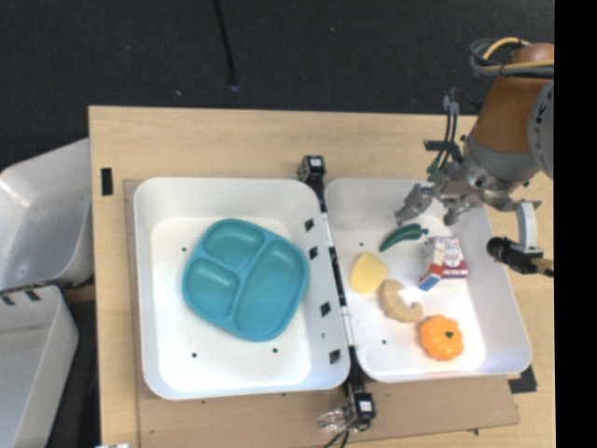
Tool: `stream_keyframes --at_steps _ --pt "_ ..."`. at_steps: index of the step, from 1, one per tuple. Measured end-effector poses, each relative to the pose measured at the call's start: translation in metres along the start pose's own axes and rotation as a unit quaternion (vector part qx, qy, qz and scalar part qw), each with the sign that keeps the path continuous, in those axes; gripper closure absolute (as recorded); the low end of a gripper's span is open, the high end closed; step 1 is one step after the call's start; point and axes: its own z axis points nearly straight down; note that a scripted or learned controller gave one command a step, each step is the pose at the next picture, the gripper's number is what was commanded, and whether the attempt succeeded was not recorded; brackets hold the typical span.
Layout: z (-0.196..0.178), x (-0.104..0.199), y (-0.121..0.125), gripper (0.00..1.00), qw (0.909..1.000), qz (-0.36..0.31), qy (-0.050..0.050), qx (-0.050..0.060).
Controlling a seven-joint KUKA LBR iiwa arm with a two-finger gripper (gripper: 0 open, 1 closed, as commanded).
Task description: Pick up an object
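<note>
Bench: pale wood bench [233, 143] carrying two shallow white bins side by side, a hinge strip running between them.
Left bin: the left bin [154, 362] holds a teal divided plate [245, 279] sitting near its middle, with bare white floor along all four walls.
Right bin: the right bin [499, 329] is the busy one, with everything gathered in its middle and near half.
Open room: there's free floor along the right bin's far-left corner, along its right wall, and in the near-left corner.
Arm: grey with the orange band, it comes in over the right bin's far-right corner.
Gripper: the gripper [431, 208] hangs over the far half of the right bin, fingers spread apart, nothing between them.
Green pepper: the green pepper [402, 236] lies just beside the fingertips, on their near side, tilted, not gripped.
Carton: a small red and white carton [443, 259] sits right of the pepper, toward the bin's centre.
Yellow piece: a yellow block [368, 273] rests near the left wall, close to the hinge.
Beige piece: a curved beige item [399, 301] lies touching or nearly touching the yellow block on its near side.
Orange pumpkin: the orange pumpkin [441, 337] sits closest to the near wall, well apart from the gripper.
</note>
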Motion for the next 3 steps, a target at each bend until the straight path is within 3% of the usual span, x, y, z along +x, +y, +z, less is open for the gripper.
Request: stream_keyframes --at_steps 1,2,3 --pt "0.063 -0.004 -0.002 0.00 1.0000 0.000 0.000 0.001" --pt "0.047 -0.005 0.000 1.00 1.0000 0.000 -0.001 -0.003" --pt "0.002 -0.011 -0.002 1.00 1.0000 0.001 0.000 -0.004"
